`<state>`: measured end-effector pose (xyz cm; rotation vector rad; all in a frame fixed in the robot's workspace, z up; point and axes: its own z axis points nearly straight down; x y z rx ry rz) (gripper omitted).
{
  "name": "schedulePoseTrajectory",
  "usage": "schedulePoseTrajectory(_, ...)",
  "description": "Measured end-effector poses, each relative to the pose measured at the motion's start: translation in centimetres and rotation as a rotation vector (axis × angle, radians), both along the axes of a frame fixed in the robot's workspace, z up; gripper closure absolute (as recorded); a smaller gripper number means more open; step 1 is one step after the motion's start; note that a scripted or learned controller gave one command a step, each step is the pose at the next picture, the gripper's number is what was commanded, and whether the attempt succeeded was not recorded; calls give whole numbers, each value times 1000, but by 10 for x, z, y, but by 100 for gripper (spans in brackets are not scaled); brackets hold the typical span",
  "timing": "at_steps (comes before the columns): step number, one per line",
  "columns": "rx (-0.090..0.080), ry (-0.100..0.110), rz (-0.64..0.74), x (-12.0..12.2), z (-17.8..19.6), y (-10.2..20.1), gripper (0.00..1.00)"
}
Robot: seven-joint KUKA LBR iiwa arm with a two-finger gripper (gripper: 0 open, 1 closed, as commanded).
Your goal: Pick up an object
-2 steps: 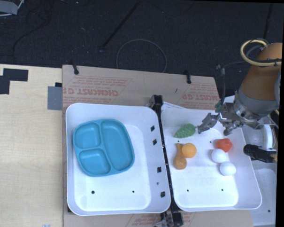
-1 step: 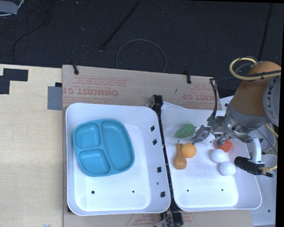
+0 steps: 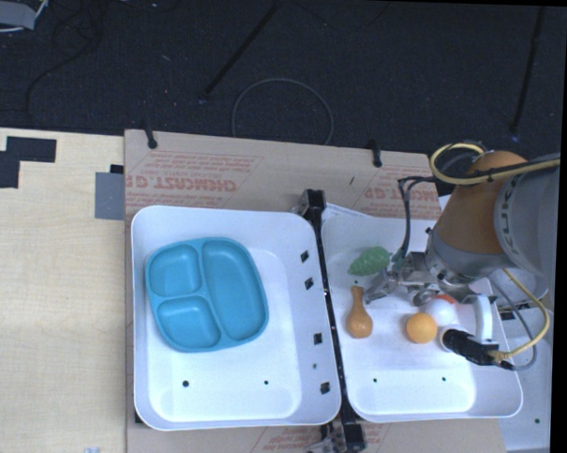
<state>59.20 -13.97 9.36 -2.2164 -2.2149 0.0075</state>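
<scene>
Pincer (image 3: pixel 400 282) tips blurred, green item (image 3: pixel 368 262) partly hidden, arm (image 3: pixel 509 221) cut off right.

End effector (image 3: pixel 394 284) low in right bin (image 3: pixel 445 392), near green object (image 3: pixel 368 262), wooden piece (image 3: pixel 357 315).

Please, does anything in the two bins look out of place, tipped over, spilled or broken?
Nothing stands out. The blue plate lies flat in the left bin. In the right bin, a green piece, a tan pear shape and an orange ball lie loose near the claw, with nothing spilled.
</scene>
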Motion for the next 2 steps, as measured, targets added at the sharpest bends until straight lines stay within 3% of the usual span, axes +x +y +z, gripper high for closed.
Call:
schedulePoseTrajectory(1,-1,-5,-4,1,14,-2,100)
schedulePoseTrajectory(2,-3,-11,-7,4,59,-9,100)
